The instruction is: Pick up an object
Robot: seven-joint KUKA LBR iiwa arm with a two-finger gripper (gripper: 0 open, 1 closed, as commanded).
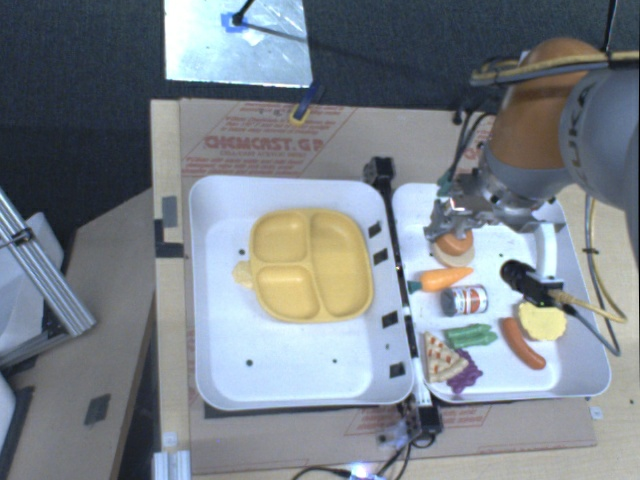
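My gripper (452, 224) hangs over the upper left part of the right bin (590, 368). Directly beneath it, touching or nearly touching, is a round tan and orange bun-like toy (456, 249). The gripper's body hides the top of that toy. Just below lie an orange carrot (440, 279) and a small can (465, 300) on its side. Further toward the front are a green vegetable (472, 335), a pizza slice (438, 353), purple grapes (464, 376), a red sausage (524, 343) and a yellow piece (542, 321).
The left bin (215, 368) holds a yellow divided plate (305, 265). A black divider with clips (393, 268) runs between the two bins. The grey arm with its orange band (545, 108) comes in from the upper right.
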